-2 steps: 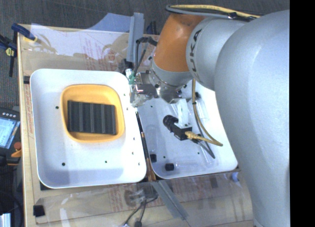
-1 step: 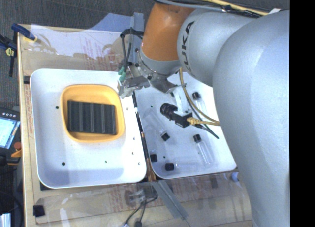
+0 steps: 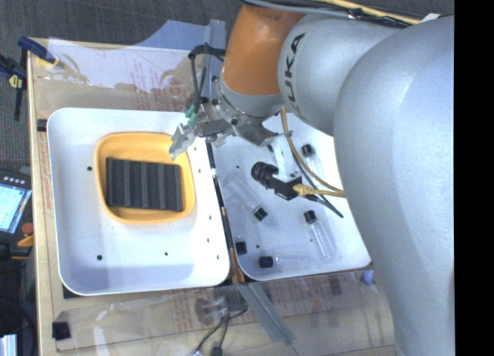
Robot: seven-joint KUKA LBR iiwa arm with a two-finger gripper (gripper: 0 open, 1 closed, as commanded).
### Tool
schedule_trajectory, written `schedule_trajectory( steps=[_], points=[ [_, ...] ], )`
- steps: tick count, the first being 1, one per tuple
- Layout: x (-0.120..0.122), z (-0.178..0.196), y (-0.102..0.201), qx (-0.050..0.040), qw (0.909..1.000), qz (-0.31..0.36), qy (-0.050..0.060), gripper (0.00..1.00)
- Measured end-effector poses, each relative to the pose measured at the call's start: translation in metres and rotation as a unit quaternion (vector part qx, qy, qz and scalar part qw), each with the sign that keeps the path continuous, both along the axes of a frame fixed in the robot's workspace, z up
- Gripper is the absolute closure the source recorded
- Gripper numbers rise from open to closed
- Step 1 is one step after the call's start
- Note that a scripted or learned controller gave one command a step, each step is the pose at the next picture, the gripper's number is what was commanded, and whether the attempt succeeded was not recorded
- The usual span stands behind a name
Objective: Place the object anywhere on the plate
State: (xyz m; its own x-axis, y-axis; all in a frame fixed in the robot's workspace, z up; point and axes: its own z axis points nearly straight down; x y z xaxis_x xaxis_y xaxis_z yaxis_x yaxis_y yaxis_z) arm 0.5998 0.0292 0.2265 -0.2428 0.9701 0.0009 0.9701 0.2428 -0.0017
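A yellow-orange plate (image 3: 123, 148) with a dark ridged centre lies in the left white bin (image 3: 77, 254). My gripper (image 3: 180, 143) hangs over the plate's upper right corner, close to the wall between the two bins. Its tip is small and grey against the plate rim, and I cannot make out any object in it. Small black pieces (image 3: 260, 213) lie scattered in the right bin (image 3: 347, 250), apart from the gripper.
A clear vial (image 3: 318, 237) with a black cap lies in the right bin, with more small black bits (image 3: 266, 262) near that bin's front edge. The big grey arm covers the right bin's far side. A handheld device (image 3: 9, 204) sits left of the bench.
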Motion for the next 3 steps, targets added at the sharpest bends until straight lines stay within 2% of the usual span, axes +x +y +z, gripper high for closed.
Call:
schedule_trajectory(
  steps=[1, 2, 3],
  points=[
    [0.014, -0.029, 0.038, -0.0005, 0.9998, -0.018, 0.002, 0.0],
    [0.051, -0.015, -0.012, 0.0, 0.9984, 0.057, -0.001, 0.0],
    [0.057, -0.021, 0.034, -0.0003, 0.9987, 0.052, -0.001, 0.0]
  ],
)
